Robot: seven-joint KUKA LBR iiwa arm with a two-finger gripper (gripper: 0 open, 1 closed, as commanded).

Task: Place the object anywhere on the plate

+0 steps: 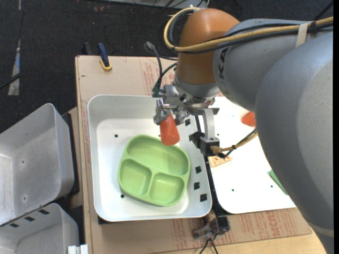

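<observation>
End effector (168, 115): apparently pinching the red object (170, 132), fingers partly hidden.
Object: above the plate's (153, 171) far rim.
Plate: green, three-compartment, in left bin (103, 142).

Bench (132, 81): tan board top, red print across it. Two shallow white bins rest on it side by side, left bin (100, 157) and right bin (249, 194). A blue-and-yellow clamp (104, 57) sits at the far left edge.
</observation>
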